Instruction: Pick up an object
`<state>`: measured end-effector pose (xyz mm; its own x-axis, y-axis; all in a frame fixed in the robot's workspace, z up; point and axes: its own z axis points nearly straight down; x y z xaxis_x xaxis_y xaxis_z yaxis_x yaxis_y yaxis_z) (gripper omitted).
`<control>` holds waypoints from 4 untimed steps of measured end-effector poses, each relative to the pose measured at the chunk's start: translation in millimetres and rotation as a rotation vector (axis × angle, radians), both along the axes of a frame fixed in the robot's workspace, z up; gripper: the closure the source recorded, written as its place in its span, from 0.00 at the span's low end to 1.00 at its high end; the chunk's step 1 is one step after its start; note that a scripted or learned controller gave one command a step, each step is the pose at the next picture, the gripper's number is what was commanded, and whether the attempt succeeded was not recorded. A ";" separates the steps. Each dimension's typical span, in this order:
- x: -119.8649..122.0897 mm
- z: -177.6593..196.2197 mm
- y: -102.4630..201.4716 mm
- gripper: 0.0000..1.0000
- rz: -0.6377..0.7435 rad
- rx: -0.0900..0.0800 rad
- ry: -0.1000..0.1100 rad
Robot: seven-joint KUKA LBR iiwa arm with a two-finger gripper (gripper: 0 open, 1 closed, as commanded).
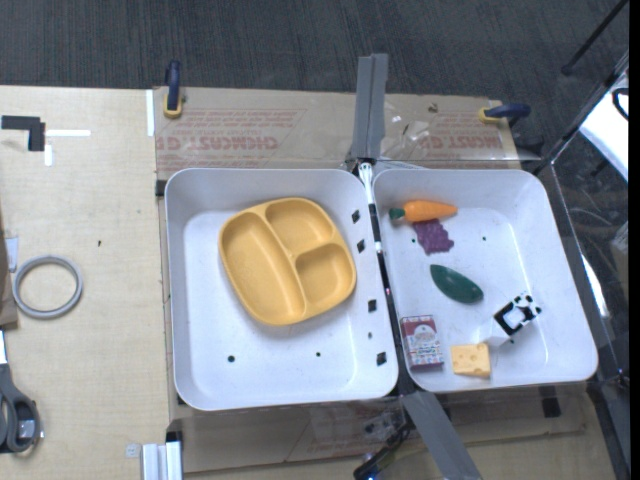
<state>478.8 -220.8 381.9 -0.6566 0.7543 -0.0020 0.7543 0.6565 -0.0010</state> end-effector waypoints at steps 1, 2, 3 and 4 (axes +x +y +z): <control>-0.9 -163.8 37.6 1.00 -0.798 0.001 0.002; 30.7 -7.0 85.0 1.00 -1.127 -0.002 0.002; -0.1 11.3 71.3 1.00 -1.198 -0.002 0.001; -0.9 -5.3 9.5 1.00 -1.563 -0.004 0.002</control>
<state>477.9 -211.3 376.7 0.7491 0.6625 -0.0053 0.6625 -0.7491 -0.0030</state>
